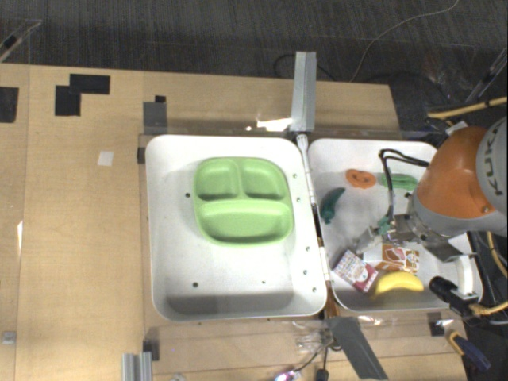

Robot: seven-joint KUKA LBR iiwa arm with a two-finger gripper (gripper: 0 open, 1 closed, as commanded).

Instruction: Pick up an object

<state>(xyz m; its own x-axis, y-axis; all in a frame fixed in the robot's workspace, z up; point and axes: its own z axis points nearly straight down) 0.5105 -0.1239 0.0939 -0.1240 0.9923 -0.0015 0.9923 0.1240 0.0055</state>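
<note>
1. Banana (397, 283) is the likeliest thing to take: it lies at about five o'clock in the right bin (324, 213), just beside a small printed packet (354, 269) at its nine o'clock and touching or nearly touching a brown-printed carton (399, 256) at its twelve o'clock.
2. It looks like a toy fruit, so probably light, stiff and smooth-skinned; a curved, slick body may roll or squirt out of a pinch.
3. Best hold, as I judge it: across the thick middle, fingers closing on the two long flanks, not on the tapered ends.
4. Gripper (389, 230) hangs over the bin's middle, at twelve o'clock from the banana, near the carton; whether its fingers stand wide or narrow cannot be told, and nothing is seen between them.
5. Farther off, at ten to twelve o'clock, lie a dark green piece (330, 202), an orange disc (361, 179) and a light green item (398, 182).
6. Left bin (171, 213) bears a green divided plate (242, 199).
</note>
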